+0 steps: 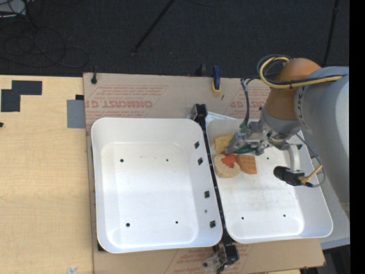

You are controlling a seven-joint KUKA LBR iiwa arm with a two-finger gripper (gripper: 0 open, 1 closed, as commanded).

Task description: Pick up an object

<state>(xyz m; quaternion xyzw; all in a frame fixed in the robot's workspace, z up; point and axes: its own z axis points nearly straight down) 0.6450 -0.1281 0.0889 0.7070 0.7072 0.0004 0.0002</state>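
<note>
My gripper is low over the upper left part of the right bin, reaching in from the right. Under and beside it lies a tight cluster of small objects: a yellow piece, a red piece, an orange-tan wedge, a pale beige round piece and a bit of green right at the gripper's tip. The gripper's body hides part of the cluster. I cannot see whether anything is held.
The left bin sits beside the right one, with a black divider rail between them. The cluster lies close to the right bin's left wall. The arm's grey body overhangs the right bin's right side.
</note>
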